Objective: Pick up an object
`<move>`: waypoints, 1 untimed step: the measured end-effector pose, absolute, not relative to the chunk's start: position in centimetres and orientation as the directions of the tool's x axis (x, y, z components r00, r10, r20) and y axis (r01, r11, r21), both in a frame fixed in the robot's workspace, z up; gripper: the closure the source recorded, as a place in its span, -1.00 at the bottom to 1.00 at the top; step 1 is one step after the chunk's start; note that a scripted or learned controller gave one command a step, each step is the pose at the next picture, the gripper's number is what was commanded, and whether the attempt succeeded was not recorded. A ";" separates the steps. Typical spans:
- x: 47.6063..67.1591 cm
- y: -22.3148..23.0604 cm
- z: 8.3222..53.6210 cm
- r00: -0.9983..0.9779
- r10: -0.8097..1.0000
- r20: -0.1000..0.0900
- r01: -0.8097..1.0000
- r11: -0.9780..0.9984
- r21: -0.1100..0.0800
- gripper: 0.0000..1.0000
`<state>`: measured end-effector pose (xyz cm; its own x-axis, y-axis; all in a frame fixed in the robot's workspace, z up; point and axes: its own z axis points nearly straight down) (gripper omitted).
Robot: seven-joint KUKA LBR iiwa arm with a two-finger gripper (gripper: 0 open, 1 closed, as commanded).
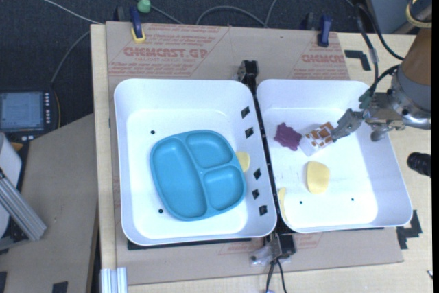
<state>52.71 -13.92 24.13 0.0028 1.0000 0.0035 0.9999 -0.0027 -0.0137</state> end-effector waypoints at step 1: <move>53.0 -13.9 24.7 0.000 1.000 0.001 1.000 0.000 -0.002 -1.00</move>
